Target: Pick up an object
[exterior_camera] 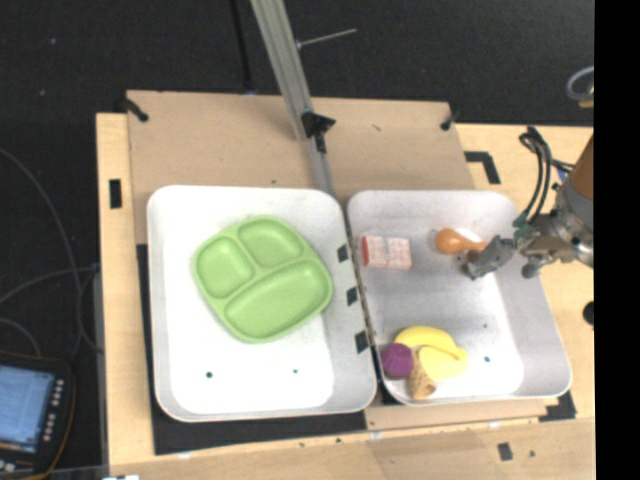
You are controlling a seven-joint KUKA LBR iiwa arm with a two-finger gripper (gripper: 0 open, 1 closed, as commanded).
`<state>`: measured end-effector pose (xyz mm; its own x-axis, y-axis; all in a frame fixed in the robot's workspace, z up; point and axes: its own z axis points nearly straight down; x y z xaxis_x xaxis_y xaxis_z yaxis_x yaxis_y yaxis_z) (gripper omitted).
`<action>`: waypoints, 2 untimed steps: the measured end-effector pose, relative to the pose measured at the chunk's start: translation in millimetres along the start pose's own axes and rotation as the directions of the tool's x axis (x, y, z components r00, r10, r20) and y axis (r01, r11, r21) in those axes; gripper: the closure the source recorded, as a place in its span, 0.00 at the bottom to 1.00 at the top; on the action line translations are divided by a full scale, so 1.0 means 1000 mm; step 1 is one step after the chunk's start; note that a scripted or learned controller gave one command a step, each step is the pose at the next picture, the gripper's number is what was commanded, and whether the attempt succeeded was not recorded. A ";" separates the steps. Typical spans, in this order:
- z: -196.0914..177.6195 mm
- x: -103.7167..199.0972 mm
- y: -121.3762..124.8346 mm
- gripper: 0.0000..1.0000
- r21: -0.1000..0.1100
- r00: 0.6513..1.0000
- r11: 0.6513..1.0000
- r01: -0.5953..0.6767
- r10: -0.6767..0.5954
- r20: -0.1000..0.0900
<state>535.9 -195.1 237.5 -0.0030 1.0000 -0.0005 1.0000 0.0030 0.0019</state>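
Observation:
My gripper (pixel 487 259) reaches in from the right and hangs over the right bin (pixel 520 368). Its tip is just right of and slightly below a small orange object (pixel 455 239), close to it. A pink-and-white wrapped block (pixel 386 252) lies at the bin's upper left. A yellow banana-like toy (pixel 432 345), a purple ball (pixel 397 360) and a tan piece (pixel 421 382) cluster at the bin's front.
The left bin (pixel 180 368) holds a green divided plate (pixel 263 279). A slanted metal pole (pixel 285 68) rises behind the bins. A tablet (pixel 30 408) sits at the lower left off the bench.

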 end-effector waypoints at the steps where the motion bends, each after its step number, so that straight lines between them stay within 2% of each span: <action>1: 0.000 0.000 0.000 0.00 0.000 1.000 1.000 -0.001 0.001 0.000; 2: 0.062 -0.001 0.004 0.00 0.006 1.000 1.000 -0.003 0.003 0.000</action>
<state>540.2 -195.6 175.6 -0.0002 1.0000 -0.0007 1.0000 0.0002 -0.0041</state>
